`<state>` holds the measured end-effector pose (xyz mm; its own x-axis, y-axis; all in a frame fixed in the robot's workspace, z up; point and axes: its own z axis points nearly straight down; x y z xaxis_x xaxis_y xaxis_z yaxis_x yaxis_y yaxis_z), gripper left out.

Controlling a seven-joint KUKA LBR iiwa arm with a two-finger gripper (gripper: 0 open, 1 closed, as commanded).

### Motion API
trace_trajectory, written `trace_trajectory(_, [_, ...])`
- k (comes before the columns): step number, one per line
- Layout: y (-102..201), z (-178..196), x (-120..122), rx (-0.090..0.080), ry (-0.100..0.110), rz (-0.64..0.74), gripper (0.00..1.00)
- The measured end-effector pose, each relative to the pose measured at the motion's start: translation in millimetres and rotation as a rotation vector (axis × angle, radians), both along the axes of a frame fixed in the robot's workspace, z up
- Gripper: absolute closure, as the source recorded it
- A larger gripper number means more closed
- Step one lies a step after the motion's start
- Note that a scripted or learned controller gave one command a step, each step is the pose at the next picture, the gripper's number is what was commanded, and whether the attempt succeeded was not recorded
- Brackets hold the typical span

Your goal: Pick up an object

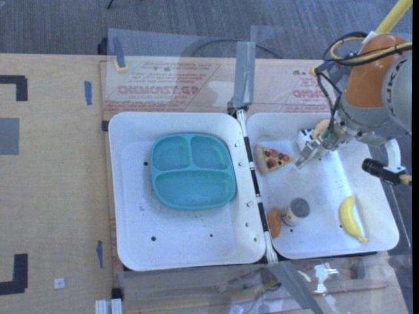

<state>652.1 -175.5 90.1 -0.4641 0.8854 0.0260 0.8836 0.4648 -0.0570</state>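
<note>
Reaching in from the right, the grey arm (383, 93) with its orange band hangs its gripper (306, 154) low over the upper part of the right bin (327, 241). I cannot tell from where I stand how the gripper is set, and I see nothing carried in it.

Just to the left of the gripper, a little lower in the view, lies a pizza slice toy (272, 157), close by but not touching it. Right behind the gripper's wrist, toward the arm, sits a small white object (306, 136), partly hidden, so I cannot make out what it is. Well below the gripper, near the bin's front, stands a small grey-topped can (298, 209), with an orange-brown piece (274, 222) just beside it on its left. Off to the lower right of the gripper, well apart from it, a banana (352, 219) lies against the bin's floor.

Far to the gripper's left, in the left bin (131, 241), rests a teal divided plate (193, 171).
</note>
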Motion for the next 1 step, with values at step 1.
trace_trajectory(1, [-0.3, 0.1, -0.7, -0.003, 0.001, 0.04, 0.0])
